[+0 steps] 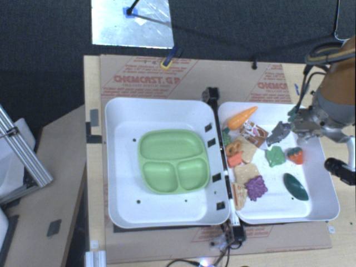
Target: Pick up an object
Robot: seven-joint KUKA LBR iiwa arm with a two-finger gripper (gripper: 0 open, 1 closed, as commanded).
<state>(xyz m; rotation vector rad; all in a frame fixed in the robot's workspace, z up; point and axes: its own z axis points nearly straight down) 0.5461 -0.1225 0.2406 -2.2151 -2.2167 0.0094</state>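
Hovering at the right bin's point(334, 202) two o'clock side, the pincer point(280, 133) is hanging from the grey arm point(334, 102) with its orange band; whether it is released or clenched I cannot tell, and nothing is visibly sitting between its tips. Two shallow, glossy white plastic bins are lying side by side on a sheet of printed cardboard point(150, 77) covering the pale wooden tabletop point(53, 171).

One smooth green tray point(172, 161) with three rounded compartments is resting in the centre of the left bin point(119, 121).

Toy foods are crowding the right bin: one tapered orange carrot point(243, 117) at eleven o'clock, one knobbly purple grape bunch point(256, 188) at seven o'clock, one glossy dark green oval point(296, 186) at five o'clock, one lumpy green piece point(275, 156) near the centre, and one red-orange piece point(295, 155) just beside it. Tan flat slices point(247, 172) are lying along the nine o'clock side.

Dark carpet is surrounding the tabletop, with one shiny metal plate point(132, 15) at twelve o'clock.
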